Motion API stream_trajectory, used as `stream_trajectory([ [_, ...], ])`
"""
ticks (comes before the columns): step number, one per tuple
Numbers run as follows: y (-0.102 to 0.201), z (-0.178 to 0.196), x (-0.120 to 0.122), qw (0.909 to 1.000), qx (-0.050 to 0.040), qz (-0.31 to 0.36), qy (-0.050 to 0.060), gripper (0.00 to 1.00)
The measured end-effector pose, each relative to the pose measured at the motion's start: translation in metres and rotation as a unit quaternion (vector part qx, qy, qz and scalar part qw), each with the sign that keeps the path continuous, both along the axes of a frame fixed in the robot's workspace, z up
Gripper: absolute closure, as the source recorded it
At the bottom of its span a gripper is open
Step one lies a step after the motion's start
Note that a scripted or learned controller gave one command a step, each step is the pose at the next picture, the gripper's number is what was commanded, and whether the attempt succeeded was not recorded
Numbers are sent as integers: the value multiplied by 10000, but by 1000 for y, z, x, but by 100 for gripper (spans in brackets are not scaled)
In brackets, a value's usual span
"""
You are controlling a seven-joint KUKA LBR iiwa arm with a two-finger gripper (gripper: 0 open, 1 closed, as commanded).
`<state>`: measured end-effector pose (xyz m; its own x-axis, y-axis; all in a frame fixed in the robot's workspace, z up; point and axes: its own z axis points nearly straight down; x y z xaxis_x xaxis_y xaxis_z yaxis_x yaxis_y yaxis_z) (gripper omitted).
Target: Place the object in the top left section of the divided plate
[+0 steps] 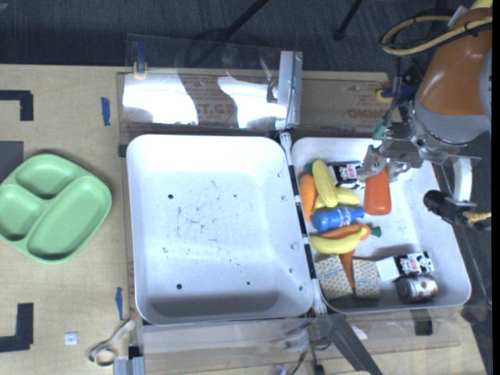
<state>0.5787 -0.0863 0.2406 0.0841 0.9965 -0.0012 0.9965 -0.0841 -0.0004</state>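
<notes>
Wooden bench [62, 303] carries the green divided plate [51, 208] at its left edge; the jaws, state unclear, hover by an orange bottle [377, 194]. Grip it centrally, then lift straight.

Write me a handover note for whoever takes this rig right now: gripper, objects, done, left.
Gripper: over the right white bin, at an orange bottle-shaped object; grasp unconfirmed.
Green divided plate: on the bench, left of the left white bin.
Right bin also holds a yellow corn cob, blue bottle, banana.
Done: nothing placed.
Left: pick, carry, place in the plate's top left section.
</notes>
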Motion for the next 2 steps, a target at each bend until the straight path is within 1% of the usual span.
stream_trajectory([
  [1,-11,-125,-83,9999,9,109,-3,100],
  [2,-81,-145,-79,9988,-39,464,-133,100],
])
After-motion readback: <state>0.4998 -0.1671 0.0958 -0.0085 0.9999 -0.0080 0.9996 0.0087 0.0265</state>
